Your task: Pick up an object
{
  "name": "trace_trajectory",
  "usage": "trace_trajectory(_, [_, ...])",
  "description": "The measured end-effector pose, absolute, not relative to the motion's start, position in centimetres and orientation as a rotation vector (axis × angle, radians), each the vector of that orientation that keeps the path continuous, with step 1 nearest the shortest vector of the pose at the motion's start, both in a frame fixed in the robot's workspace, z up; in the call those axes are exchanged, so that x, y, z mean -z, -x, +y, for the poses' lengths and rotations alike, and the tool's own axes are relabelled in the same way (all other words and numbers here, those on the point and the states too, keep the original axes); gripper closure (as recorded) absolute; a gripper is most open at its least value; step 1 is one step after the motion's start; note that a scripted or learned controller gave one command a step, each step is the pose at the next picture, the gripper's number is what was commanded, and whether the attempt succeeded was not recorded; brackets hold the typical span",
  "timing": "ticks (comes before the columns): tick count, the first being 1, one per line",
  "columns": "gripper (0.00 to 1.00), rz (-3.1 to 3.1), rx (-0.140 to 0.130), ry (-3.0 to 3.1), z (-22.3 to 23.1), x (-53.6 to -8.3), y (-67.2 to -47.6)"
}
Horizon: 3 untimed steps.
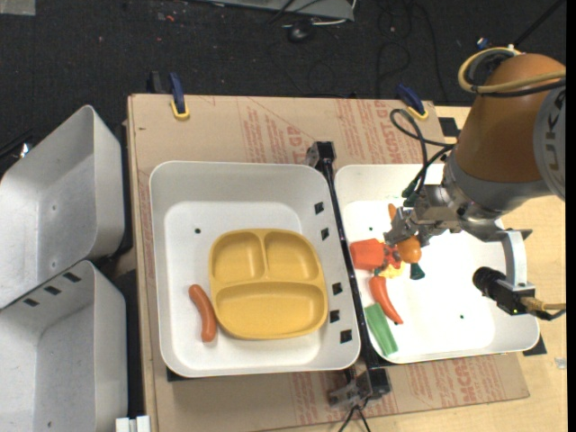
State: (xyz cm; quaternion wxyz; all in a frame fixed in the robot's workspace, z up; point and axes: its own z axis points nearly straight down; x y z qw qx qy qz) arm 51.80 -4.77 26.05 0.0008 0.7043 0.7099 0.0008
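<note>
Two shallow white bins are seen side by side on a cardboard-covered bench (pixel 270 124). In the left bin (pixel 171 205), a yellow divided plate (pixel 267 283) is set near the middle, and an orange-red sausage (pixel 203 312) lies just beside the plate's left edge, toward the bin's front left corner.

In the right bin (pixel 468 331), a cluster of small things is gathered along the left wall: an orange block (pixel 366 254), a small orange ball (pixel 410 251) just right of it, a red chili pepper (pixel 386 300) below them, and a green stick (pixel 382 329) near the front left corner.

The arm is extended in from the right, and the gripper (pixel 407 226) is placed low over the cluster, just above the orange ball. Whether the fingers are open or closed cannot be told, as they are merged with the objects beneath; nothing is clearly seen between them.
</note>
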Motion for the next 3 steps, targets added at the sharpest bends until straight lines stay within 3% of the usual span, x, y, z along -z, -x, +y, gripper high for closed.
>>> trace_trajectory(1, [1.00, 2.229, -0.003, -2.212, -0.1, -25.5, -54.3])
trace_trajectory(3, [1.00, 2.230, -0.005, -2.212, 9.8, -24.4, -57.2])
